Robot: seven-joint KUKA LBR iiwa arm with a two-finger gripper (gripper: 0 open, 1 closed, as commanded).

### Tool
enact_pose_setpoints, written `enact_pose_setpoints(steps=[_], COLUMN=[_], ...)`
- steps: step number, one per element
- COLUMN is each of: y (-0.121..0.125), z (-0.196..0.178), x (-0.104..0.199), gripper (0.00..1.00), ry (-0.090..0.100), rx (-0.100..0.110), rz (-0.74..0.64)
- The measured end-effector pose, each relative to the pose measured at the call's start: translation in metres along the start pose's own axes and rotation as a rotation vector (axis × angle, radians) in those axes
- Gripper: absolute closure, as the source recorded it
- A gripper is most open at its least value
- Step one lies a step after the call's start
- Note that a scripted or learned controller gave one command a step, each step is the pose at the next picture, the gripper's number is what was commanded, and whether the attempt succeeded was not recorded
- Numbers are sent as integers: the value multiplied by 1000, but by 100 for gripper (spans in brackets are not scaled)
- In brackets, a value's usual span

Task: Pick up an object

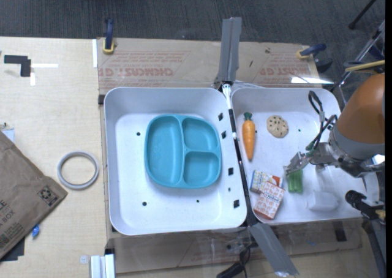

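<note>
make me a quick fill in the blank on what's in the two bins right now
The blue divided tray lies in the ____ bin.
The toy carrot lies in the right bin with its green top pointing toward the ____ edge of the view.
The round thing right of the carrot is a ____.
The gripper hovers by a small ____ object.

Missing words: left; top; cookie; green

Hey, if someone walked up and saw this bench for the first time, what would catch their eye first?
Probably the big turquoise divided tray lying in the middle of the left bin. Next, the orange toy carrot at the right bin's left side, with a cookie beside it. The gripper hangs low over a small green item near the red-and-white cartons.
</note>
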State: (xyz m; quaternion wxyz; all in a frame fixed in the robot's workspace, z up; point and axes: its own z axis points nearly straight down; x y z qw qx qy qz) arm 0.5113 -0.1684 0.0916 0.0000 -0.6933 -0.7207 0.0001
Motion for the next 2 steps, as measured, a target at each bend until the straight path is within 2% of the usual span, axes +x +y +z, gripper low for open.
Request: enact_pose_setpoints(steps=[1, 2], y=[0, 36], z=[-8, -102], x=[0, 48], gripper=[100, 100], ry=[1, -1], rx=[2, 1], rz=[3, 48])
